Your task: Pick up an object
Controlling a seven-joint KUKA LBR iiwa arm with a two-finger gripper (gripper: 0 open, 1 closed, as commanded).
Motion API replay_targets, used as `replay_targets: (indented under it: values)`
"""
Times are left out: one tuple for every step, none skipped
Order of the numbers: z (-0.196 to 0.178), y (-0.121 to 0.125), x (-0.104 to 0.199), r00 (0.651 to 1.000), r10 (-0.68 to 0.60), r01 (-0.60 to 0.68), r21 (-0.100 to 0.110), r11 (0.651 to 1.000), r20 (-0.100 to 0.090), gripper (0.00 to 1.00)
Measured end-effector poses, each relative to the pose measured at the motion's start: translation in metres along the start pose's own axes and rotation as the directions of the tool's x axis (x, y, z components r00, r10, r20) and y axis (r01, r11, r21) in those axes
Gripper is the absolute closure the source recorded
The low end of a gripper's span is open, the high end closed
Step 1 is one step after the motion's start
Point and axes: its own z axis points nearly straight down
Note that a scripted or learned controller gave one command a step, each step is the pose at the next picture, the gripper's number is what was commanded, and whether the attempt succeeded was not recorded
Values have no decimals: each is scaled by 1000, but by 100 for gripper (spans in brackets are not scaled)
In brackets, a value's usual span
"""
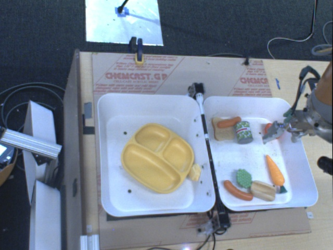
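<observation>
Arm reaching in over the right bin (307, 191)

Gripper (274, 132) low at the bin's right side; finger spread cannot be told.

We saw a robotics lab: two white bins (156, 104) on a cardboard-covered bench (171, 69), loose cables (21, 95) over dark carpet (218, 14).

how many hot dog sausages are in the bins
2, both in the right bin: one sausage on the bread slice at its far left corner, another sausage near the front edge. The gripper may hide more.
</observation>
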Motion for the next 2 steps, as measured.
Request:
replay_targets:
  values:
    - [83,55,45,1000,-1,1,2,1000,-1,0]
    - [152,97,48,1000,0,0,-7,1000,2,0]
